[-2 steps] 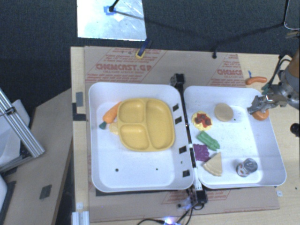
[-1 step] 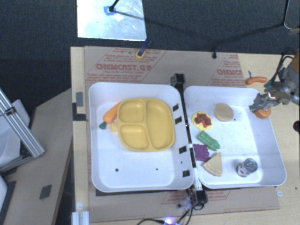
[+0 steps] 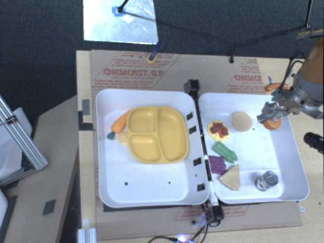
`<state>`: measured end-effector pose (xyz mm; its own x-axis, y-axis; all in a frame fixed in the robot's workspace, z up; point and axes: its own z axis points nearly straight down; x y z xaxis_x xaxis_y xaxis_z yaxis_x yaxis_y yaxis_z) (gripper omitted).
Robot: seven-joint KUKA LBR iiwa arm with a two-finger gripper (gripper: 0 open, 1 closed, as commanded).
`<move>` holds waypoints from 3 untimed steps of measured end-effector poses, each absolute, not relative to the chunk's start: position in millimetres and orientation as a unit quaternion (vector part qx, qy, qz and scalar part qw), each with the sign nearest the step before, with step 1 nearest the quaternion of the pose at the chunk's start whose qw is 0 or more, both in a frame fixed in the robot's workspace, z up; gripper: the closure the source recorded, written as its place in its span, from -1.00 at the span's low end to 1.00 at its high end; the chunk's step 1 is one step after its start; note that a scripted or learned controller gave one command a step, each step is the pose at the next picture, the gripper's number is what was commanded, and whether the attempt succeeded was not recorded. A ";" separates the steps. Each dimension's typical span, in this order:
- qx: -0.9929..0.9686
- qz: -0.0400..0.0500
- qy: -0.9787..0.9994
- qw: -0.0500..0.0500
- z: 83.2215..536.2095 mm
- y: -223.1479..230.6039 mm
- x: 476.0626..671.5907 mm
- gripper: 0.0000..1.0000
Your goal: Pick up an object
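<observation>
My gripper (image 3: pixel 268 115) hangs over the right bin (image 3: pixel 291 151) near its far right side, reaching in from the right. A small orange object (image 3: pixel 274 125) lies right beneath it, touching or almost touching the tip; I cannot tell if it is held. Further left in this bin lie a tan round bun (image 3: pixel 241 120), a red and yellow piece (image 3: pixel 218 130), a green piece (image 3: pixel 224 151), a purple piece (image 3: pixel 217 163), a tan wedge (image 3: pixel 231 177) and a silver can (image 3: pixel 267 180).
The left bin (image 3: pixel 109 186) holds a yellow divided plate (image 3: pixel 154 134) with a carrot (image 3: pixel 120 121) at its left edge. A black divider (image 3: pixel 198 135) runs between the bins. The arm's wrist (image 3: pixel 309 92) overhangs the right bin's far right corner.
</observation>
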<state>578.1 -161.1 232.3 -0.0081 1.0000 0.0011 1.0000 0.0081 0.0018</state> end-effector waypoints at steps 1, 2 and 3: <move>0.704 0.001 0.710 0.000 240.7 -110.9 566.8 1.00; 0.704 0.001 0.710 -0.001 243.5 -58.0 546.1 1.00; 0.704 0.000 0.710 -0.001 238.7 -13.5 527.8 1.00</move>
<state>527.8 -13.5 238.7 -0.0087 1.0000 0.0022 1.0000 0.0087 -0.0009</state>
